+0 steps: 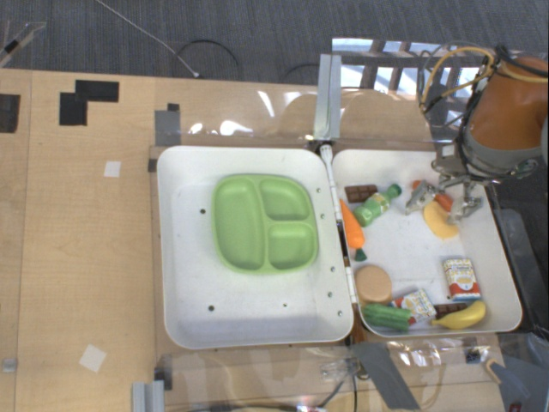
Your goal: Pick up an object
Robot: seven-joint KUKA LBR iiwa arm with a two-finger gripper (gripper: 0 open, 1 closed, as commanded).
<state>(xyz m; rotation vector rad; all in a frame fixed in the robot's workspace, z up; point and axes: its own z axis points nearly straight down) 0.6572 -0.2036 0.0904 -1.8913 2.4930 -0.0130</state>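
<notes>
Objects fill the right bin (pixel 506 264); labels unreadable; the end effector (pixel 444 197) hangs released above yellow cheese (pixel 441 222).

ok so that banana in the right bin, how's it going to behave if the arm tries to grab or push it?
The banana looks like a smooth moulded toy, so probably stiff, light and somewhat slippery. Its curved shape may make it pivot or rock rather than slide straight when pushed. It lies against the right bin's front wall beside a small packet, so fingers may find little room around it.

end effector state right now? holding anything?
End effector: fingers spread open, low over the yellow cheese wedge in the right bin; nothing visibly held between them.
</notes>
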